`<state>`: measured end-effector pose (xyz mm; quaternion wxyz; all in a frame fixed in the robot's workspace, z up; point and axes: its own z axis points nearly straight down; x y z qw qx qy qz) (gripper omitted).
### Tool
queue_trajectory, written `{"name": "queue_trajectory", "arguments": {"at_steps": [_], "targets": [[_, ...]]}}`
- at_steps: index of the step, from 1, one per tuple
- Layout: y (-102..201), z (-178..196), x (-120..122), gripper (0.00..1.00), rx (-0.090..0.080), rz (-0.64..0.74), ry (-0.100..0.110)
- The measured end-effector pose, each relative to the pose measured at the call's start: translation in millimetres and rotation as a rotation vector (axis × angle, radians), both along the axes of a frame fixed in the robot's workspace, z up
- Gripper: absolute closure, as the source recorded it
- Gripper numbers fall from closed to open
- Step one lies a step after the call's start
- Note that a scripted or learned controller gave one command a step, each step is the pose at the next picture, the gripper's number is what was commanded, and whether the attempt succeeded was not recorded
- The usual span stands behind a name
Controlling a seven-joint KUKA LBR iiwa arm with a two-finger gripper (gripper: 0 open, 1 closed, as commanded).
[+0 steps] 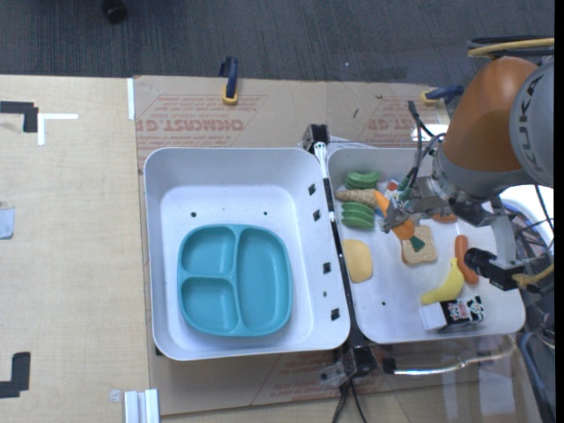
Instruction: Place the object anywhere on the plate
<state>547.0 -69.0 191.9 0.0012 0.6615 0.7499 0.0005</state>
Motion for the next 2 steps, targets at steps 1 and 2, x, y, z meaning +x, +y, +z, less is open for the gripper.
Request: {"name": "queue_trajectory", "arguments": {"at_steps": [1,2], "targets": [[74.2,10.7,-4.1,1.00,0.000,-0.166,0.002],[142.4,-0.8,-25.1,1.00,0.000,-0.312,0.006]]}}
